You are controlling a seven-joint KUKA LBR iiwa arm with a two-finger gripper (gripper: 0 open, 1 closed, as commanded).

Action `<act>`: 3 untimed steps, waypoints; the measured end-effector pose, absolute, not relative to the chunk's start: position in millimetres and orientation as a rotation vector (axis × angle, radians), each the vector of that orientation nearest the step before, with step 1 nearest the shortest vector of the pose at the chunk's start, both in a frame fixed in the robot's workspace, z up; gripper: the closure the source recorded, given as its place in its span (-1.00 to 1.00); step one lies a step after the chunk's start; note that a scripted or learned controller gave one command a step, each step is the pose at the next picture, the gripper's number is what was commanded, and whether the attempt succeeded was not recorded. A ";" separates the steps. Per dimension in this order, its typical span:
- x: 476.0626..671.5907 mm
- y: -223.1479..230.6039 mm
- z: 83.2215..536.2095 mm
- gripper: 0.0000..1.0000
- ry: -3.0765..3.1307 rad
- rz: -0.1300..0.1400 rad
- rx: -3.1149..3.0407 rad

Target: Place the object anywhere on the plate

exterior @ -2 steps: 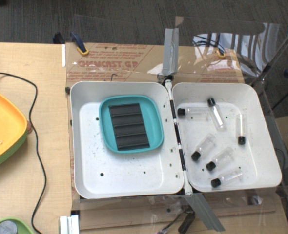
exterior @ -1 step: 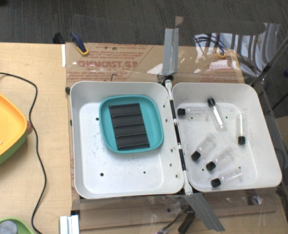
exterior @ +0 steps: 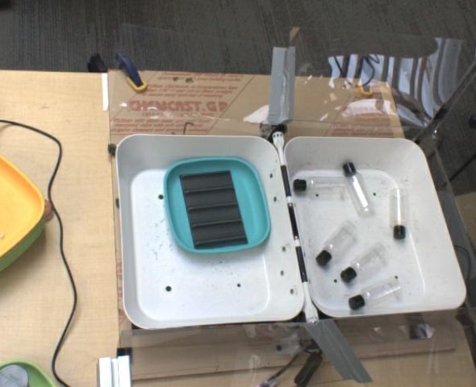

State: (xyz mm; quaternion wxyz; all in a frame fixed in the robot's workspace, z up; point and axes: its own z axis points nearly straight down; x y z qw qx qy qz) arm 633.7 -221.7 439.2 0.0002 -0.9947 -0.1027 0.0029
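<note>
A teal square plate [exterior: 176, 208] lies in the left white bin [exterior: 145, 256], toward its back. A dark grey ridged block [exterior: 213, 209] rests flat on the plate's middle. In the right white bin [exterior: 432, 240] lie several clear vials with black caps. One vial [exterior: 355, 185] lies at the back, another [exterior: 398, 214] near the right wall. A third vial [exterior: 375, 293] lies at the front.
Yellow dishes [exterior: 4, 216] sit on the wooden table at the left, with a black cable [exterior: 60, 216] running beside them. Cardboard [exterior: 189, 103] lies behind the bins. A grey metal post [exterior: 282, 87] rises at the seam between the bins.
</note>
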 end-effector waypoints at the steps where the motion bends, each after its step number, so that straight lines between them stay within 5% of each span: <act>1: 652.6 -221.3 439.3 -1.00 -0.324 0.008 -3.125; 3: 653.7 -220.8 439.0 -1.00 -0.325 0.009 -3.124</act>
